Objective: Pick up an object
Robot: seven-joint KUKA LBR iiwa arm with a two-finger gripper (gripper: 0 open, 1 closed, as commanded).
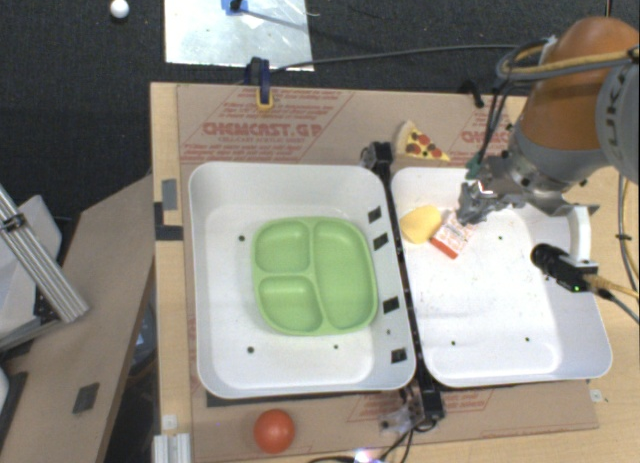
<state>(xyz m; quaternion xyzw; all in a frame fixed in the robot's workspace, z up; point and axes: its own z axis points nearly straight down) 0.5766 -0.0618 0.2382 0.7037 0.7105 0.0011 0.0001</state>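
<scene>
In the right bin (520, 341) a yellow lemon-like object (420, 221) lies near the back left corner. Right beside it, touching or nearly so, lies a small red and white packet (451, 240). My gripper (472, 206) hangs over the back of this bin, its tip just above and to the right of the packet. In the left bin (215, 281) sits a green divided plate (313, 274).
A toy pizza slice (422, 143) rests on the board behind the right bin. An orange-red ball (273, 429) lies on the board in front of the left bin. Black clips line the divider between the bins.
</scene>
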